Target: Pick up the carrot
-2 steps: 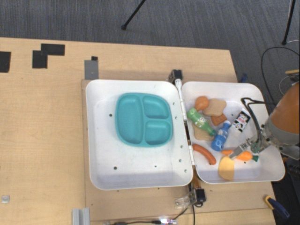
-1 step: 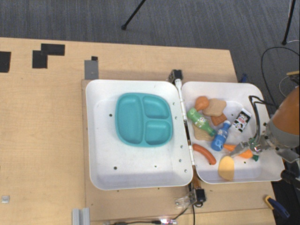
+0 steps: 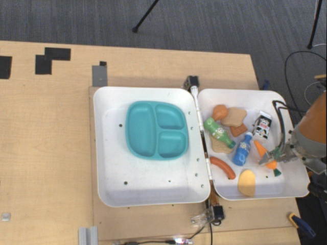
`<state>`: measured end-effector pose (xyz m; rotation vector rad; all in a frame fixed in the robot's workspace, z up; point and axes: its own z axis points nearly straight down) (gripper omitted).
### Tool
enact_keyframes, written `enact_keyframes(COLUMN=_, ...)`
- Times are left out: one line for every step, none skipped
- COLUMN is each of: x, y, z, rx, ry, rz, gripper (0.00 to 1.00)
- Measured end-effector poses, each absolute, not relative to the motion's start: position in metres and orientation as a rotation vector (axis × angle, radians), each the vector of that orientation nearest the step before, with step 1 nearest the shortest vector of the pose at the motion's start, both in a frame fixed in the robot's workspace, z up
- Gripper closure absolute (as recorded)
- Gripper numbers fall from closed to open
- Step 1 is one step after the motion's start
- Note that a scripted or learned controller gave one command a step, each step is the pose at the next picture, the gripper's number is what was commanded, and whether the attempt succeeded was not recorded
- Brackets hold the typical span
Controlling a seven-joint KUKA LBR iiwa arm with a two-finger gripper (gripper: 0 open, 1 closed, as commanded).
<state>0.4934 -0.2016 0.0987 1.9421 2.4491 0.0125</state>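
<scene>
Carrot [image 3: 261, 149], orange, lies in our right bin [image 3: 291, 188]; gripper [image 3: 273, 158] sits at its four o'clock, whether its jaws are parted or closed we cannot tell.

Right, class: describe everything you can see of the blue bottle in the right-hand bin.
The blue bottle is small and looks like glossy plastic, with a lighter label patch on its body and a blue cap at its upper end. It lies on its side, tilted, near the middle of the right bin. The green bottle lies at its left and the carrot at its right; whether either touches it cannot be told.
</scene>
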Motion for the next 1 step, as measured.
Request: enact_keyframes(x=0.5452, y=-0.1324, z=0.1518, rx=2.173, ry=2.261, rz=0.011, gripper=1.0)
